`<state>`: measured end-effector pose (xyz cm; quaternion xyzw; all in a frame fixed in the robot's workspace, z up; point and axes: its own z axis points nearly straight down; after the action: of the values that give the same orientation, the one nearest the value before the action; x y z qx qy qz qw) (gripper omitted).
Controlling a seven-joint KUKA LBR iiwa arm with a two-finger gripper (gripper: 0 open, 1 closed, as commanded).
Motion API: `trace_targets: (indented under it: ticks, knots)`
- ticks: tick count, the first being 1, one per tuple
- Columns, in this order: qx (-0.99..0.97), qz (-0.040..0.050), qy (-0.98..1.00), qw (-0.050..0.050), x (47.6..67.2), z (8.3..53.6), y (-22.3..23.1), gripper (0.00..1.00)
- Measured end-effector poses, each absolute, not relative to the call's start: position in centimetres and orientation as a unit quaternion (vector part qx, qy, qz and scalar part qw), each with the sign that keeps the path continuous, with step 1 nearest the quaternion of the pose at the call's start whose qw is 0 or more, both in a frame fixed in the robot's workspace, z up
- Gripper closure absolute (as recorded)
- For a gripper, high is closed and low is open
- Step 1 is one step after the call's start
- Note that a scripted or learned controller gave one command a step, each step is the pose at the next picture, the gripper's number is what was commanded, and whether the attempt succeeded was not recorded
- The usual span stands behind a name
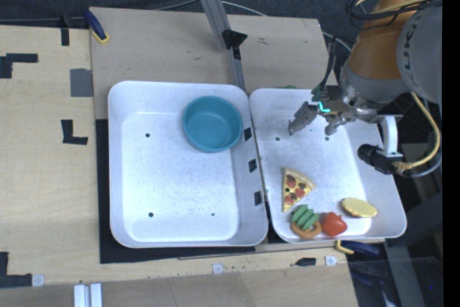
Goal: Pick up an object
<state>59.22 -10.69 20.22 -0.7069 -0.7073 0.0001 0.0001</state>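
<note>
My gripper (314, 126) hangs over the back part of the right bin (323, 158), its two fingers spread apart with nothing between them. A pizza slice (295, 188) lies in the right bin, well in front of the gripper. Nearer the front edge sit a green and orange toy (305, 220), a red tomato (333, 224) and a yellow piece (359, 208). A blue bowl (212, 124) stands at the back of the left bin (165, 183).
A grey metal pole (215, 7) slants down to the back edge between the bins. The arm with its orange band (381, 47) and cables occupies the right rear. Tan bench surface lies to the left.
</note>
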Motion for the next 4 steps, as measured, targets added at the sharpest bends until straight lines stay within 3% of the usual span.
trace_targets:
  ticks: [1,3,4]
  knots:
    - [-0.707,0.0002,-0.707,0.0,59.2,20.2,-10.7,0.0]
    - [-0.707,0.0002,-0.707,0.0,59.1,8.8,-10.7,0.0]
    - [-0.707,-0.0004,-0.707,-0.001,59.1,10.0,-10.8,1.0]
